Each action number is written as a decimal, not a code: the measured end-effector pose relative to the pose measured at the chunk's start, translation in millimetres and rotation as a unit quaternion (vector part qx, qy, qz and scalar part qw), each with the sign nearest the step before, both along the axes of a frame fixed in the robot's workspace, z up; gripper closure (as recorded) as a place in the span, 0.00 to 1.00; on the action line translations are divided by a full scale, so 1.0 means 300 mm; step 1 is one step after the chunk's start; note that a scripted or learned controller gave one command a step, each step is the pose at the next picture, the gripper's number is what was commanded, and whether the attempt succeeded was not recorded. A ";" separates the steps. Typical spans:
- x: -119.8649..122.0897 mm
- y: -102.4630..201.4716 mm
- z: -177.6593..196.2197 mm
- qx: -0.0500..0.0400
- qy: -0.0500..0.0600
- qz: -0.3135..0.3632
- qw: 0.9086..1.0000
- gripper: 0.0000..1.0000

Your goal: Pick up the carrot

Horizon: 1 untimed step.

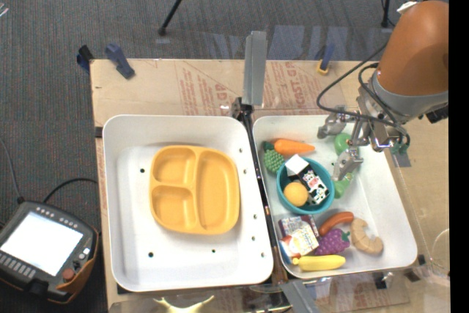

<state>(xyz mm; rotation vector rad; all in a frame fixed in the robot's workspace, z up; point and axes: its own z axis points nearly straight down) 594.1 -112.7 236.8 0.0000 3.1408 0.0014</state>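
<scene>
The carrot [294, 146], orange with a green top, lies flat in the right bin [388, 209] near its far left corner, just above a teal bowl [289, 181]. My gripper [339, 145] hangs over the bin's far middle, to the right of the carrot and apart from it. Its two fingers [347, 163] stand spread open. A green toy [341, 187] lies beneath them, partly hidden; nothing is gripped.
The teal bowl holds a yellow ball [295, 193] and a black-and-white block [314, 185]. A green knobbly toy [272, 158] touches the carrot's left end. A sausage [336, 221], grapes [333, 240], banana [319, 262] and bread [366, 237] lie nearer. The left bin [124, 231] holds a yellow divided plate [195, 188].
</scene>
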 end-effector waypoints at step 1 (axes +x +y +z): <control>0.100 0.058 -0.397 -0.001 -0.005 -0.039 0.999 0.00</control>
